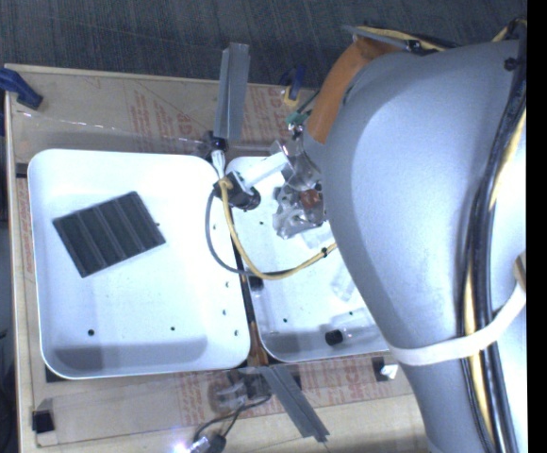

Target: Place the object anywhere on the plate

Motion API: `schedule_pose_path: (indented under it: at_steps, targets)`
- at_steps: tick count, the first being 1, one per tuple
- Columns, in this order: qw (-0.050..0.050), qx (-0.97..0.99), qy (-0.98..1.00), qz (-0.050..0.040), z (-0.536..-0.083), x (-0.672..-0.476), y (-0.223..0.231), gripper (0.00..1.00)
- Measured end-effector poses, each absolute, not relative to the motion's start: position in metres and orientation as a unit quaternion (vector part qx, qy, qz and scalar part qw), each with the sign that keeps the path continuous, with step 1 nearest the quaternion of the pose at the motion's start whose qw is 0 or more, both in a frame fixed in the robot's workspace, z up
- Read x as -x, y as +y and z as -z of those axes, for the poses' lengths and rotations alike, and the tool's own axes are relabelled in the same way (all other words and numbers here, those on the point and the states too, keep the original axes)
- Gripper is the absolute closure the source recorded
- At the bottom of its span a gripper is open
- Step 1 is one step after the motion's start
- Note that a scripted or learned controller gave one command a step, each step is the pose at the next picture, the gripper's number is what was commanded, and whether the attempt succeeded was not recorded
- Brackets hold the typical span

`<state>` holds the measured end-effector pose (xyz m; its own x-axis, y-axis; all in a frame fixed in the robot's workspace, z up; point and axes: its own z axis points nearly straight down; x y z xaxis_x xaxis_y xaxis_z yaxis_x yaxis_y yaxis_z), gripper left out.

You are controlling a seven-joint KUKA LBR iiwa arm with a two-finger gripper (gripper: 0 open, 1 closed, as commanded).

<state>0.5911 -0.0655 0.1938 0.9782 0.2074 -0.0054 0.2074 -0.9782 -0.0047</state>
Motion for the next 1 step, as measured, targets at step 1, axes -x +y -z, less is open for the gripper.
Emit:
schedule_pose_path:
  at_steps: [1]
  targets:
    - [0.0, 0.989, -0.149, 0.0002, -0.2471, -0.6426, 0.0352, 1.0]
